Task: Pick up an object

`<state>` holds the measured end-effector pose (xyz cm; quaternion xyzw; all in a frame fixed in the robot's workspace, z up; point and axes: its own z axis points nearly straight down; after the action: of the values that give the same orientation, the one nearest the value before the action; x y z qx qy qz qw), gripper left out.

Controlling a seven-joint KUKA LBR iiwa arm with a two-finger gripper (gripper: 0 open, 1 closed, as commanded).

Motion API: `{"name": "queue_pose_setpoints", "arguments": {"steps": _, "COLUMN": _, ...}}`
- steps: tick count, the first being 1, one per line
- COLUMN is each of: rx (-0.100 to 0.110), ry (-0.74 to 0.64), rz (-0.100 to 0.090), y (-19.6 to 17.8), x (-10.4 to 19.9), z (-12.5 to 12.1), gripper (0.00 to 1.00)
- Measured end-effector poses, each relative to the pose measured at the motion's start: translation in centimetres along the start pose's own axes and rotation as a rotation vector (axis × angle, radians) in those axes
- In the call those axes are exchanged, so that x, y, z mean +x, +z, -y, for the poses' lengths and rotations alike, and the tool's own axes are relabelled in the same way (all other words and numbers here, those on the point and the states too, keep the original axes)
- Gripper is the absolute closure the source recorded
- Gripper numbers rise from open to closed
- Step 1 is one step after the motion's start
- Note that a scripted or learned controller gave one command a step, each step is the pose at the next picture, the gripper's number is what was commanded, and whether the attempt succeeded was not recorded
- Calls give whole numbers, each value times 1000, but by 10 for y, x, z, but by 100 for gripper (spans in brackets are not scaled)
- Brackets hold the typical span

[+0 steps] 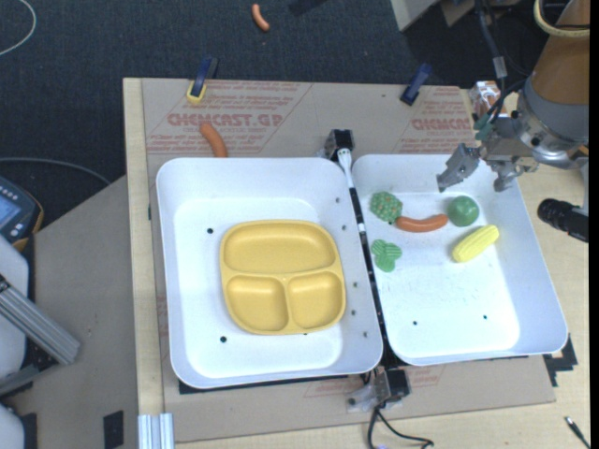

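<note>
In the right bin (524,316), toy food clusters at the far side: sausage (422,222), green ball (462,210), corn cob (474,243), two broccoli pieces (385,205). The gripper (480,174) hovers above, fingers spread, holding nothing. The left bin (182,279) holds a yellow divided plate (282,276); dark carpet (94,26) lies beyond the bench.

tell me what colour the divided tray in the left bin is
Yellow: the three-compartment plastic tray lies in the left white bin, seen best in the camera view.
</note>
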<state>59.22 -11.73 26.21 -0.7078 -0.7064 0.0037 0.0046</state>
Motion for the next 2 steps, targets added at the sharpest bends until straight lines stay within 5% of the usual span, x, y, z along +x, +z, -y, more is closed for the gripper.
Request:
{"name": "queue_pose_setpoints", "arguments": {"steps": 1, "rx": -12, "ry": -2, "rz": 2, "y": -7, "x": 0, "z": -2, "gripper": 0}}
{"name": "queue_pose_setpoints", "arguments": {"steps": 2, "rx": -5, "ry": -2, "rz": 0, "y": 55, "x": 0, "z": -8, "gripper": 0}}
